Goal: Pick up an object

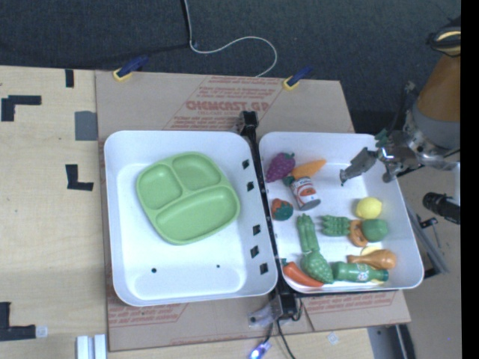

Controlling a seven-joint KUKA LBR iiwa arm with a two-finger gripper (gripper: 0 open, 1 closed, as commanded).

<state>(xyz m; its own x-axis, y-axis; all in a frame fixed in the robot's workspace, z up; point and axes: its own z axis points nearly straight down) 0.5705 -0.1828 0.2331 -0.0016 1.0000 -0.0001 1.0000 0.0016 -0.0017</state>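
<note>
A sheet of brown cardboard [224,103] covers the wooden bench, with dark carpet beyond it and a white cable [224,47] looping across that carpet. Two shallow white bins sit side by side on the cardboard. The left bin [127,275] carries a green divided plate [187,197], lying tilted in its upper half. The right bin [408,223] holds a scatter of toy food: a purple grape bunch [279,166] near the top left corner, an orange carrot [310,167] just beside it, a small can with a red label [304,191] below them, a yellow lemon [368,208] toward the right wall, and a green corn cob [307,234] lying lengthwise near the middle, with more green and orange pieces crowded along the bottom edge. The arm enters from the right, and its gripper [367,163] hangs over the bin's upper right part, above the lemon and apart from it; its two fingers are spread apart with nothing between them.
</note>
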